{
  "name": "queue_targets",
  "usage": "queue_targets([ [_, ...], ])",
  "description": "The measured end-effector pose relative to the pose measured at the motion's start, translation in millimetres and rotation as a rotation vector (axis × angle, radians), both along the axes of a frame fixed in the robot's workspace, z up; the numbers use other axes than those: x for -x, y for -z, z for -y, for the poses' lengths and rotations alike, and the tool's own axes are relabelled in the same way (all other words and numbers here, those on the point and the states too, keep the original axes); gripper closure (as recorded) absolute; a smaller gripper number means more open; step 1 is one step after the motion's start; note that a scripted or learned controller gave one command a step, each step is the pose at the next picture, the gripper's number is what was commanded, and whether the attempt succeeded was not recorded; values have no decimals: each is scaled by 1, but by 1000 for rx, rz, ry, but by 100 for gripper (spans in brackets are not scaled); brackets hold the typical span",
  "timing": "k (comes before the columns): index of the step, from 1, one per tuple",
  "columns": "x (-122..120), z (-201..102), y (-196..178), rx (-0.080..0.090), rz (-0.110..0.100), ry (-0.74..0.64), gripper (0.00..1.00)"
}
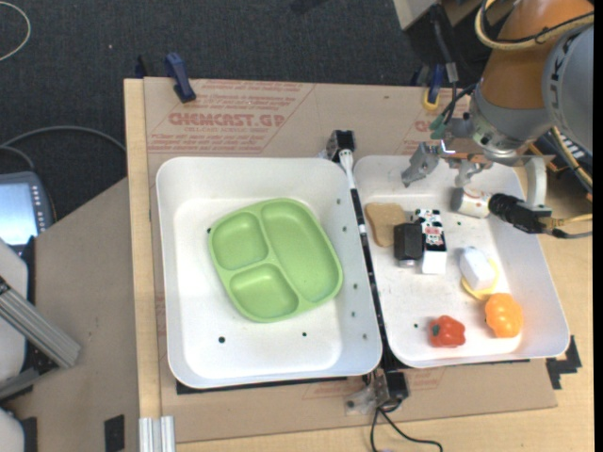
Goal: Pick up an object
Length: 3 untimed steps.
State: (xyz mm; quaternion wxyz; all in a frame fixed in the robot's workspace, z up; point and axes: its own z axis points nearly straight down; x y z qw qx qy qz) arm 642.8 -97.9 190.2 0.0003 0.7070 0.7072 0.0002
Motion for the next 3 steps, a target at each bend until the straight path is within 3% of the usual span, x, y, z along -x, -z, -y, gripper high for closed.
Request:
queue_targets([
  [1,42,-44,-35,-3,-3,-4,0],
  [2,111,-42,8,-2,-12,3,0],
  [3,166,-97,-34,-4,-4,-5,0],
])
